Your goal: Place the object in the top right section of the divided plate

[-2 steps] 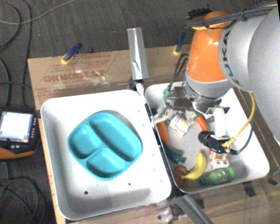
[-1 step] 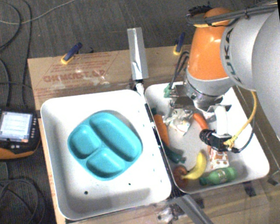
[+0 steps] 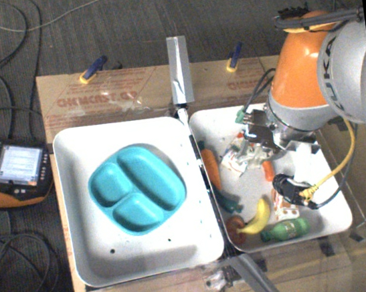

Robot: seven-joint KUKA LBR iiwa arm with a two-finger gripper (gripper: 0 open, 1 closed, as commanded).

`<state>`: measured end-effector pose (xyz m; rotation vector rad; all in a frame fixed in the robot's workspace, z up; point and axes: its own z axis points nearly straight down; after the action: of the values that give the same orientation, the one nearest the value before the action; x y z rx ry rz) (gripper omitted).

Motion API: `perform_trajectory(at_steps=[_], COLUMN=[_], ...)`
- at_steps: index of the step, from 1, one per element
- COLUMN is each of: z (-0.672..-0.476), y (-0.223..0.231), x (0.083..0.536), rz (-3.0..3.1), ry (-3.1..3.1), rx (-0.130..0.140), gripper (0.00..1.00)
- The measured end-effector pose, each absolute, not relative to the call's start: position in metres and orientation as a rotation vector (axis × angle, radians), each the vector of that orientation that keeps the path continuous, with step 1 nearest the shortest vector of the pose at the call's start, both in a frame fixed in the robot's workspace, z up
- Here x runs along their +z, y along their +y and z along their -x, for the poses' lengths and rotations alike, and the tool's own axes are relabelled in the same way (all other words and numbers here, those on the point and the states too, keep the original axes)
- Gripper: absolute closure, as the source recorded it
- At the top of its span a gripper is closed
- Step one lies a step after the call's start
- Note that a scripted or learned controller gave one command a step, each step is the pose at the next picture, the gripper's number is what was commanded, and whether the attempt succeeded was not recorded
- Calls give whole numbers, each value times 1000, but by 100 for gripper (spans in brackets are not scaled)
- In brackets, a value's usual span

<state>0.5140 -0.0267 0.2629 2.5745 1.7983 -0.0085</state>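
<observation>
One gripper (image 3: pixel 258 139) hangs low over the right bin (image 3: pixel 328 219), and you cannot tell its state from here. The clutter under it includes a carrot (image 3: pixel 211 167), banana (image 3: pixel 258 217) and bottle (image 3: pixel 286 230). Settle on a single piece, lift clear of the wall, then cross to the plate (image 3: pixel 137 188) in the left bin and release over its top right section.

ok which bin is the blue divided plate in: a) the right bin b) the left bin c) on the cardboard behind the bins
b: the blue divided plate lies in the left bin, while the banana and green bottle lie in the right bin.
</observation>
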Motion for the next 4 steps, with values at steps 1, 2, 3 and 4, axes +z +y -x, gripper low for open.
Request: perform_trajectory(at_steps=[1, 2, 3, 4], z=[-485, -484, -523, -483], y=[-43, -64, -37, -64], x=[407, 433, 433, 187], rz=[-2577, -2703, -2634, -2549], ry=[1791, 1597, 1709, 1845], rx=[-5, -7, -7, -6], gripper=[100, 100, 100, 100])
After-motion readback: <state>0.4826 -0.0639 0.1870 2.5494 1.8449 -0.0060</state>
